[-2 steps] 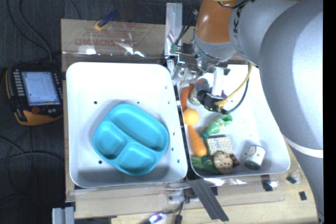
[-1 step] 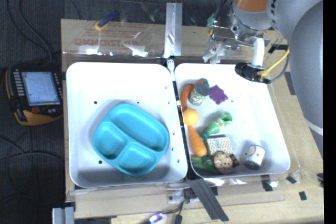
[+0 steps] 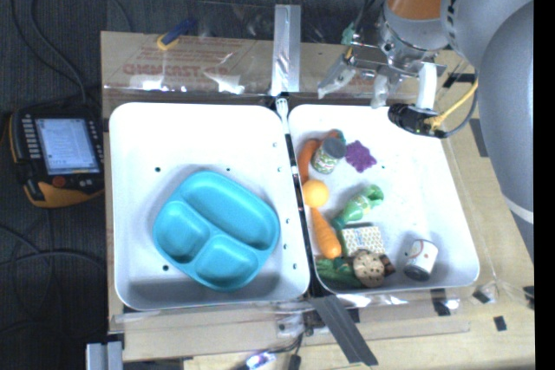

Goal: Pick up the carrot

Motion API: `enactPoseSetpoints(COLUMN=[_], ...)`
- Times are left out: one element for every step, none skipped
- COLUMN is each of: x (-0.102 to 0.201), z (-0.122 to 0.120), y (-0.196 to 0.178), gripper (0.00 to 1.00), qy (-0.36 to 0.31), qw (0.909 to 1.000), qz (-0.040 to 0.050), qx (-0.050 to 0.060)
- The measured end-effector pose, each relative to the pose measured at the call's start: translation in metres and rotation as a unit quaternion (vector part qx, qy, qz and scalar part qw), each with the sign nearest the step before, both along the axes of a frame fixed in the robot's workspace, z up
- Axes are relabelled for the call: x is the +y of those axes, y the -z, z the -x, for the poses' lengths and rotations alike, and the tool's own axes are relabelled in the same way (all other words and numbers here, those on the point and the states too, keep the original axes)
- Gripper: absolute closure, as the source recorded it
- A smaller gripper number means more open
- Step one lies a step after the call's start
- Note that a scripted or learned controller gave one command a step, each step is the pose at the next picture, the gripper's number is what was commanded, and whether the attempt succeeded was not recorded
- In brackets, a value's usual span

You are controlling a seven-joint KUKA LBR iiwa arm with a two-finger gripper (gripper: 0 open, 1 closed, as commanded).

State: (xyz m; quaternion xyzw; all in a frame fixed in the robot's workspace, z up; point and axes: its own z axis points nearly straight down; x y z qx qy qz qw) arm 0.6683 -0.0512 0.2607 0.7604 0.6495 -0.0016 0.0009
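The gripper [image 3: 354,85] hangs above the far rim of the right bin [image 3: 460,212], its two fingers [image 3: 333,82] spread wide with nothing between them. The carrot [image 3: 325,236] lies in the right bin close against the divider wall shared with the left bin [image 3: 130,186], so from the fingers it sits toward the near edge of the bin and slightly to the view's left. Its long axis runs roughly from far to near, leaning a little to the view's right at the near end. An orange ball [image 3: 315,193] touches its far end, a green toy [image 3: 358,205] lies just beside it on the right, and a patterned block [image 3: 362,238] and a cookie-like piece [image 3: 369,268] crowd its near end. The judgement is that the fingers would need to straddle the carrot across its width, with little room on the divider side and clutter on the other. A second orange piece [image 3: 307,159] lies farther up by a small jar [image 3: 328,155] and could be mistaken for the target
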Motion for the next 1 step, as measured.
enactPoseSetpoints(x=[0.0], z=[0.0], y=[0.0], gripper=[0.0], qy=[0.0], qw=[1.0], qz=[0.0], qx=[0.0])
